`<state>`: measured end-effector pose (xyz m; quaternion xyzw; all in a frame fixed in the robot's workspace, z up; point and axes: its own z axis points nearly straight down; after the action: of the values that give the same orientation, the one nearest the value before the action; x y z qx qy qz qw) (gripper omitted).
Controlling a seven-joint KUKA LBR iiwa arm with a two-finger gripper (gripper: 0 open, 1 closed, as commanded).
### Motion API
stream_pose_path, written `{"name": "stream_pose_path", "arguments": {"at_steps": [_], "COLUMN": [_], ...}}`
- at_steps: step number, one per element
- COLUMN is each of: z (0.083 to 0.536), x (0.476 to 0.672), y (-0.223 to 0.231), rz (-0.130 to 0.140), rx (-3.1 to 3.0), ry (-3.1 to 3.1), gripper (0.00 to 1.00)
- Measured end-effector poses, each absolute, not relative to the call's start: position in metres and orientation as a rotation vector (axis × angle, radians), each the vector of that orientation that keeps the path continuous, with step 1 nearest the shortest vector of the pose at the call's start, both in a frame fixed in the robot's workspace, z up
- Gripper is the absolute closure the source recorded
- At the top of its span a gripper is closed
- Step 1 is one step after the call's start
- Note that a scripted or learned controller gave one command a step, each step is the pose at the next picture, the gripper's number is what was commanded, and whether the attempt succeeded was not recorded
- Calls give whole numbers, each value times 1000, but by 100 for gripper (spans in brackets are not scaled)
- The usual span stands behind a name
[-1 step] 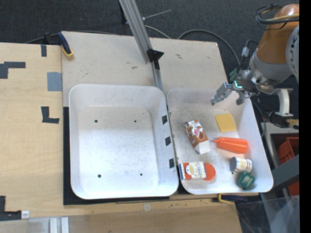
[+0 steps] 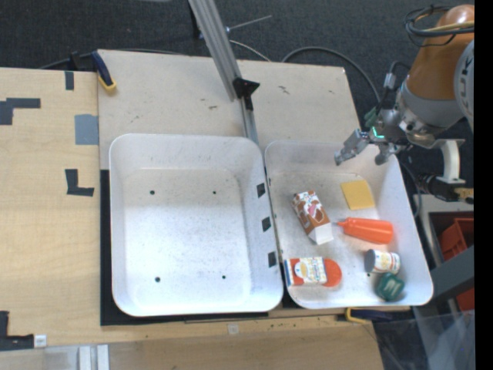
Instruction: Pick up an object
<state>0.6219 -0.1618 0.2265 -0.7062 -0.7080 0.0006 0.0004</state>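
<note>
The hand, spread open and holding nothing, hovers just above the sponge, probably light, soft, squeezable at its edges.

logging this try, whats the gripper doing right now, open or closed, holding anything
gripper: open, nothing between its fingers, above the far end of the right bin, near the yellow block.

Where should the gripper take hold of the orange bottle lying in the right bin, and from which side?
Probably across the wide middle of the orange bottle, coming straight down. It lies flat with its long axis across the right bin, with bare floor along both long sides. The gripper hangs above the bin's far end.
</note>
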Motion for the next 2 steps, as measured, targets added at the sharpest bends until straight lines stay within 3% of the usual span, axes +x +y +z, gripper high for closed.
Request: {"name": "stream_pose_path", "arguments": {"at_steps": [2], "z": [127], "x": [629], "y": [-176], "rz": [7], "rx": [-2217], "ry": [-2220], "gripper": [0]}}
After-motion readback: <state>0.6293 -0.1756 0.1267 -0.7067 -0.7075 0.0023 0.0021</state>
